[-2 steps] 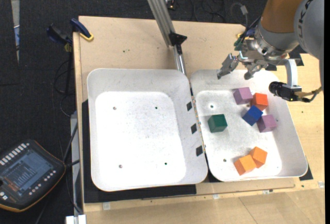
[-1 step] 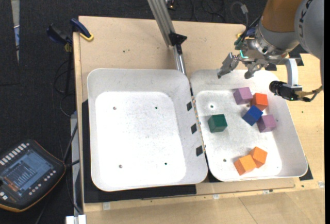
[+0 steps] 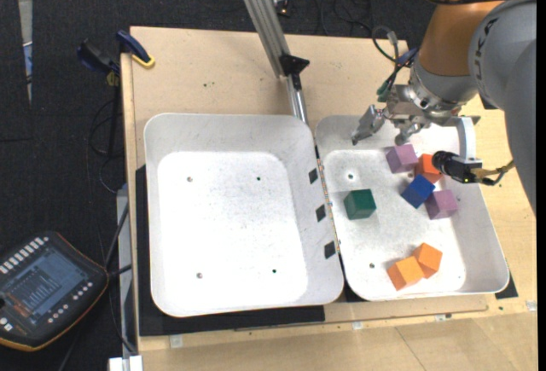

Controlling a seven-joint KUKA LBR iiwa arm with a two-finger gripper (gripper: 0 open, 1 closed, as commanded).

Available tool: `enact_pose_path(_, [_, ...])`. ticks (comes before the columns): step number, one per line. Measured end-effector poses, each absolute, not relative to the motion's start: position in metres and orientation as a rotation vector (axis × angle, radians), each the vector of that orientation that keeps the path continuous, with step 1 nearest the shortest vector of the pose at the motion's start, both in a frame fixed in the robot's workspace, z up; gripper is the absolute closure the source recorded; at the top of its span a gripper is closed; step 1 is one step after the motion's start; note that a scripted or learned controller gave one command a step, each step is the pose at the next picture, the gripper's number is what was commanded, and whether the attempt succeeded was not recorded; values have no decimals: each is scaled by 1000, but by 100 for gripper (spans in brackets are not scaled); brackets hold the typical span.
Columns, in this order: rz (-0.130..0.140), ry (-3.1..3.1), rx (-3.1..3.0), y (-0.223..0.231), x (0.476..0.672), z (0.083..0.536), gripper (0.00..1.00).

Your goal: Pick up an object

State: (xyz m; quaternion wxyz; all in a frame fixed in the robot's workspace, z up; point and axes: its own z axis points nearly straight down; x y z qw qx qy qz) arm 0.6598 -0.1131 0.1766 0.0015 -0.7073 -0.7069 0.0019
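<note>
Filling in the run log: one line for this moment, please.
arm: over right bin | gripper: open, holding nothing | nearest: purple block | green block: untouched

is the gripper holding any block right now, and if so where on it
Nothing is held. The gripper hangs open over the far end of the right bin, with no block between its fingers; the nearest purple block lies apart in the bin.

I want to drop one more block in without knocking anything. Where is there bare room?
The left bin has bare floor wall to wall. In the right bin, the near-left corner below the green block is free. Its far right is crowded: purple, blue and orange blocks cluster under the gripper.
</note>
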Motion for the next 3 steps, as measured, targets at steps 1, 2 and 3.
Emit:
enact_pose_path(1, [5, -2218, -2220, -112, 653, 131, 0])
enact_pose_path(2, [5, -2219, -2220, -112, 652, 93, 0])
enact_pose_path(3, [-1, -2221, -2224, -112, 653, 106, 100])
